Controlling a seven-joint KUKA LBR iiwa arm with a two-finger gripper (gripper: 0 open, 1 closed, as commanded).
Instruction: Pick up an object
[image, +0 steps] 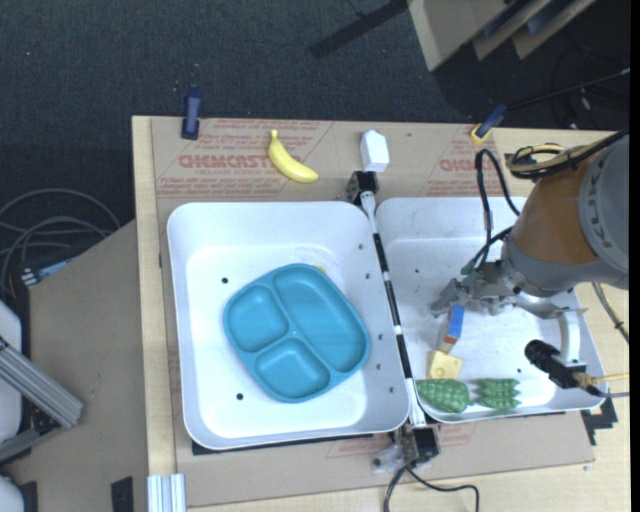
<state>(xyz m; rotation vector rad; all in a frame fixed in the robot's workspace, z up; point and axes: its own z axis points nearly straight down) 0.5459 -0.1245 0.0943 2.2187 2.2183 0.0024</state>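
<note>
I am watching the arm (560, 225) reaching in from the right, its orange band sitting over the right bin (420, 225) and the wrist bending down toward the bin floor. The gripper (470, 297) is hanging low in the middle of that bin, its fingers spreading apart, with nothing between them. Just below it a blue stick (455, 327) is lying on the bin floor, its long axis running nearly up and down in the view, tilting slightly, its top end pointing at the gripper. I cannot tell whether the fingers are touching it. Below the stick a yellow block (446, 365) is resting, and green toys (470, 394) are lying along the near wall. A blue tray (295, 330) is sitting in the left bin (200, 250), and a banana (289, 161) is lying on the bench (230, 160) behind it.
</note>
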